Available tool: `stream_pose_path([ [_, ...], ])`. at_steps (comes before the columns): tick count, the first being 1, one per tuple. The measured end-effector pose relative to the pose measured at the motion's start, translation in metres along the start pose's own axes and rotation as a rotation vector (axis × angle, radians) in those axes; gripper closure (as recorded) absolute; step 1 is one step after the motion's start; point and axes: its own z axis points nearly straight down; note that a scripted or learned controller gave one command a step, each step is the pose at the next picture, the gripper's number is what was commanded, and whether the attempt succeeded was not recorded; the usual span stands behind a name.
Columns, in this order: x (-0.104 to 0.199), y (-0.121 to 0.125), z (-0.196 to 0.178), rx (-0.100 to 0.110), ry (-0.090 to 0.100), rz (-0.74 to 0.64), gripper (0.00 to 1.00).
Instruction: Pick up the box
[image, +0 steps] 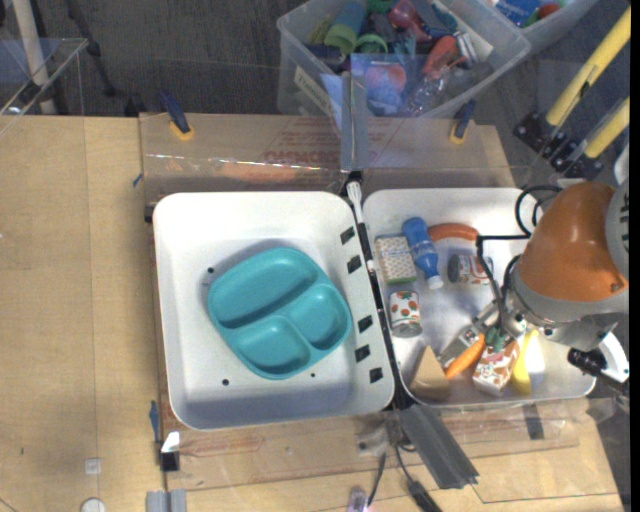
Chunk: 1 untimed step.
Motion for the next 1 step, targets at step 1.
stream_pose_path([
  [1,-0.0416,0.0704,0.0003,-0.001,-0.001,0.478,0.00],
])
